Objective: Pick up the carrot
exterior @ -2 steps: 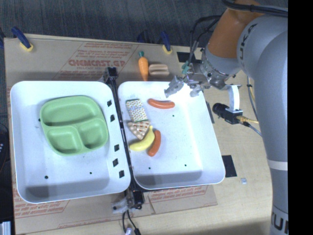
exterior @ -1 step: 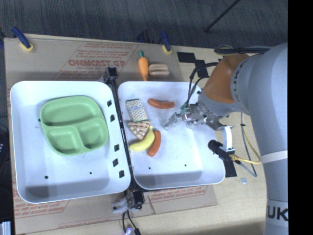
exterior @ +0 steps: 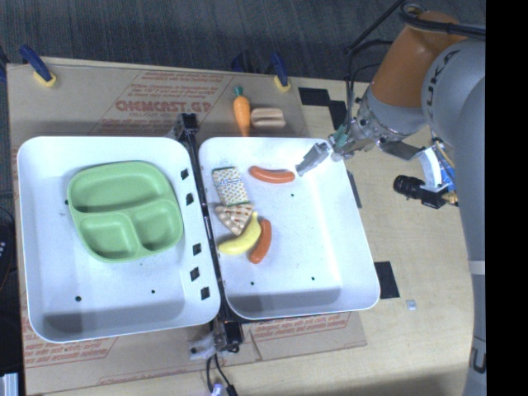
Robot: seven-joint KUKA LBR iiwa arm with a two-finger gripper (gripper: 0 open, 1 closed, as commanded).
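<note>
Spot the carrot [exterior: 240, 112] in the upper middle of the frame, lying outside both bins on the brown cardboard [exterior: 148, 97], orange body pointing down toward the rim of the right bin [exterior: 355, 246], green top pointing up. Just to its right, a small bun-like toy [exterior: 267, 119], close beside it but seemingly not touching. Probably dropped or scattered there rather than set down with care, so a reach past the bin's upper edge looks necessary.

Place the gripper [exterior: 312, 158] over the upper right part of the right bin, slanting down to the left, its tip near the right end of a red sausage [exterior: 272, 175]. Cannot tell how wide the claw is; nothing visible in its grasp. Well apart from the carrot, and aimed lower than it.

Inside the right bin, toward its left side: a patterned block [exterior: 231, 186], below it a waffle-like wedge [exterior: 234, 215], then a banana [exterior: 239, 241] with a second sausage [exterior: 261, 241] leaning against it.

Inside the left bin [exterior: 33, 246]: a green divided plate [exterior: 125, 209], with nothing in its compartments.
</note>
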